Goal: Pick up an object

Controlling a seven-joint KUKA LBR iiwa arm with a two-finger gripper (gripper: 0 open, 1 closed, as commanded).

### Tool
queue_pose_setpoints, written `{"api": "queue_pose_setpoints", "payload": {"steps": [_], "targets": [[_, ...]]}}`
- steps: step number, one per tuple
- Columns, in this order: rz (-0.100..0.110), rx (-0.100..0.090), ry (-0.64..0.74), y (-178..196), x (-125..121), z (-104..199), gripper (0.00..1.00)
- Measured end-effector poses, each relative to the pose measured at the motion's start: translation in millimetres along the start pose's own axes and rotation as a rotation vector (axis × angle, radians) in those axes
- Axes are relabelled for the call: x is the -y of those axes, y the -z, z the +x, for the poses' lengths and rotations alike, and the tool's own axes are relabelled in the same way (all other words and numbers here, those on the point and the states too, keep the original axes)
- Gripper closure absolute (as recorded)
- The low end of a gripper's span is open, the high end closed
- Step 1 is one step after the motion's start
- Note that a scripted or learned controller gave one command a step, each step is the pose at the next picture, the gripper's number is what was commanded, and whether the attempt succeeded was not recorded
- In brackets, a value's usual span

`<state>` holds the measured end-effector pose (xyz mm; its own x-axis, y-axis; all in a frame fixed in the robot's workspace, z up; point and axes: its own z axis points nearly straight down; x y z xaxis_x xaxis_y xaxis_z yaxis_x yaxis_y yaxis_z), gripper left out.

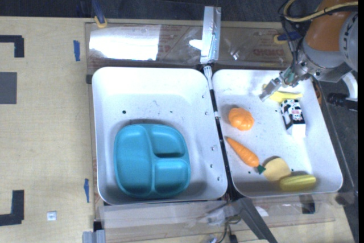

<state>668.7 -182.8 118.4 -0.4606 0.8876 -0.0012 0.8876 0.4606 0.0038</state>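
Just one fixed camera here, mounted up above the bench [40, 122] and looking down at a bit of a slant. It's pulled back enough to fit both the left bin [102, 88] and right bin [327, 151] whole, and the arm [330, 37] pokes in from the right edge.

A blue divided tray [152, 159] is seated in the left white bin [102, 88], toward its near side.
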Motion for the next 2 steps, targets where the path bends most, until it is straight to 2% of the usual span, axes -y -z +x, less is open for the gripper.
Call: {"api": "queue_pose_setpoints", "payload": {"steps": [1, 2], "targets": [[-0.003, -0.004, -0.004, -30, 95, 10, 0.0], [-0.003, 0.003, 0.098, -32, 14, 64, 0.0]]}}
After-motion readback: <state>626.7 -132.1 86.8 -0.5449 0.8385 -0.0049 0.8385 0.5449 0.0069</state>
